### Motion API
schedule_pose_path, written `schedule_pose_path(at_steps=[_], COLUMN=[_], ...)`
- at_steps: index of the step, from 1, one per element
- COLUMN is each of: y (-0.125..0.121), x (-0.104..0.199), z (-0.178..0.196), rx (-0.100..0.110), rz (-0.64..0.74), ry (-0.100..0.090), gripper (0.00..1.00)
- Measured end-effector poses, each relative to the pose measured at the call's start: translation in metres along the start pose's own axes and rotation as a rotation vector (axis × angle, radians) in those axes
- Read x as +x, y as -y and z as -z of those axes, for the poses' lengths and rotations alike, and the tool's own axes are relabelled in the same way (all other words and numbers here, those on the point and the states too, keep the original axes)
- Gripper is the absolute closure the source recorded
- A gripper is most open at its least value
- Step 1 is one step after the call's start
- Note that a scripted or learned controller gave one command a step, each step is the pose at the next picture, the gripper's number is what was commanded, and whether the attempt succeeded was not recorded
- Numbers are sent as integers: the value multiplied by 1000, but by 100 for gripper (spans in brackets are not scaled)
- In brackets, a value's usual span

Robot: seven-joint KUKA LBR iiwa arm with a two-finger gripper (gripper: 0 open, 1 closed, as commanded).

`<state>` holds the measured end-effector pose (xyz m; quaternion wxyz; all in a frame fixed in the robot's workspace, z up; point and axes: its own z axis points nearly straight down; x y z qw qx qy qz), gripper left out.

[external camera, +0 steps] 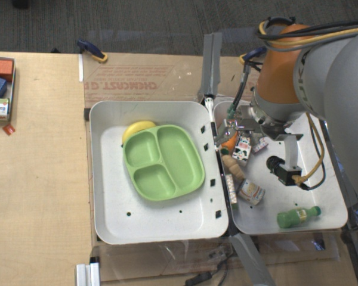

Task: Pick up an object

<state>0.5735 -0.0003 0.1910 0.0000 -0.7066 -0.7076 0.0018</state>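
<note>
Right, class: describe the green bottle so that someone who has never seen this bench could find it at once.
Start at the right bin, the one the grey arm reaches over. Go to its near right corner, away from the clutter along the bin's left wall. There the green bottle lies on its side, alone; its solid green body and paler cap set it apart from the small packet to its left.

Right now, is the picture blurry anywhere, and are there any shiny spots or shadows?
In the camera view, the green plate and left bin look sharp and evenly lit, with only soft shadows; the small things near the gripper are tiny and hard to make out; the arm looms large and slightly soft; the green bottle shows faint shine.
</note>
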Motion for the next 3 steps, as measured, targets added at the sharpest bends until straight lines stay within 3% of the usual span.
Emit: schedule_pose_path(at_steps=[2, 3], y=[0, 19], x=[0, 123], z=[0, -36], rx=[0, 2], rz=[0, 0], ry=[0, 0], gripper=[0, 0])
